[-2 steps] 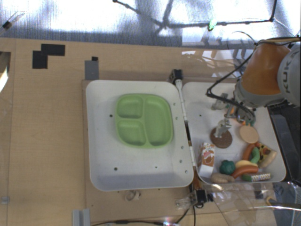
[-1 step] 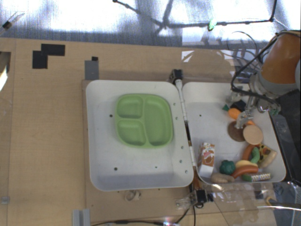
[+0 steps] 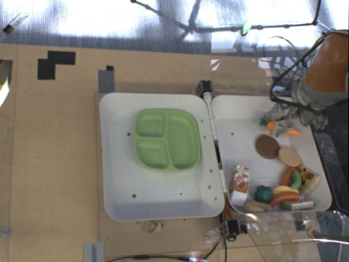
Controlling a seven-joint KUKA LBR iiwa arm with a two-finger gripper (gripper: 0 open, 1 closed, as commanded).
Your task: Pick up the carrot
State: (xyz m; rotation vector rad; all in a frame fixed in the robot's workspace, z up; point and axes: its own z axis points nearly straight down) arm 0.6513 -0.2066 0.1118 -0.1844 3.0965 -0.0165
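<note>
The carrot [image 3: 294, 132] lies in the right bin [image 3: 234, 113] near its far right corner, orange with a green top [image 3: 263, 122] pointing left. My gripper [image 3: 283, 124] hangs directly over the carrot's middle and hides it. Orange shows on both sides of the gripper. The grey arm with its orange band [image 3: 330, 64] comes in from the upper right.
Just in front of the carrot sit a brown disc [image 3: 268, 146] and a tan oval [image 3: 289, 156]. Farther forward are a small carton [image 3: 240, 180], a green broccoli [image 3: 264, 193], a sausage [image 3: 287, 174], a banana [image 3: 284, 190] and other toy food. A green divided plate [image 3: 166, 140] lies in the left bin [image 3: 114, 162].
</note>
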